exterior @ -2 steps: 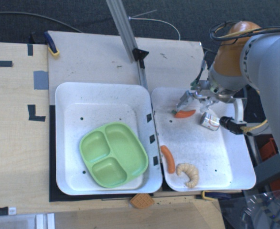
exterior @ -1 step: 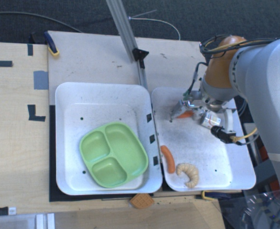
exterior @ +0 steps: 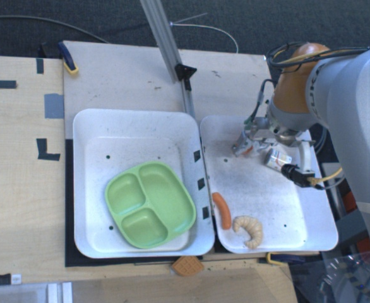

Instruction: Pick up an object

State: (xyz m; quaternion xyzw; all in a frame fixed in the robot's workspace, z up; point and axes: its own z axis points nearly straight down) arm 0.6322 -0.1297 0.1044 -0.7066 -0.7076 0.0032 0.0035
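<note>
My gripper [exterior: 243,146] hangs low over the far part of the right bin [exterior: 311,232], near its left wall. An orange sausage-shaped piece [exterior: 221,210] lies by the bin's near left side, well apart from the gripper. A beige curled croissant-like piece [exterior: 249,230] sits just to its right, near the front wall. A green divided plate [exterior: 149,204] rests in the left bin [exterior: 90,131]. Something small and reddish shows at the gripper's tip, too unclear to name.
A slanted metal pole [exterior: 165,33] rises behind the bins and ends at a black clamp near the wall between them. A brown waffle-like piece [exterior: 186,266] lies on the bench in front of the bins. The grey arm fills the right side.
</note>
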